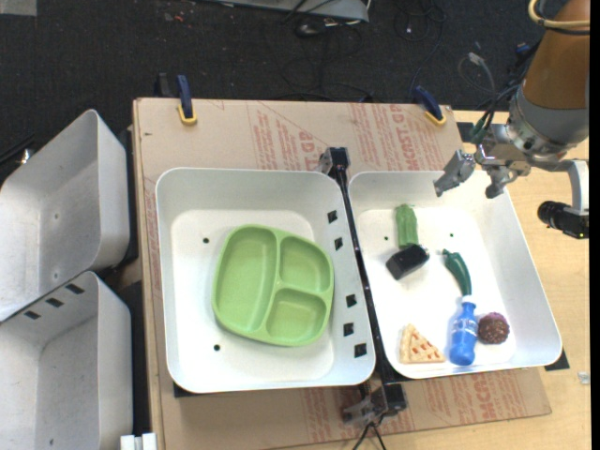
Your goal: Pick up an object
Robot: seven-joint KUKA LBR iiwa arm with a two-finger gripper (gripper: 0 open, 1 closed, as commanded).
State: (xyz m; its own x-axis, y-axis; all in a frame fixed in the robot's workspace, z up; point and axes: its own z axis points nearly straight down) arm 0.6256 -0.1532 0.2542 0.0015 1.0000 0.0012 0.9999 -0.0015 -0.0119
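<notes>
Two shallow white bins sit on the tabletop [244, 120]; the left bin [178, 251] bears a green compartment plate [274, 286]. At the right bin's [525, 251] 12 o'clock rim hovers the tool [475, 178], fingers spread, gripping nothing. Nothing is picked yet: green cylinder [406, 223], black block [407, 262], blue bottle [462, 334], cracker wedge [419, 346], dark green pepper [457, 270] and maroon ball [493, 327] all lie inside.

Glossy green plastic tray [274, 286] in a smooth white bin [178, 204] (matt brown cardboard [272, 129] beneath).

Green pickle [406, 224], black block [407, 261], blue bottle [463, 333] in right bin [525, 242].
</notes>
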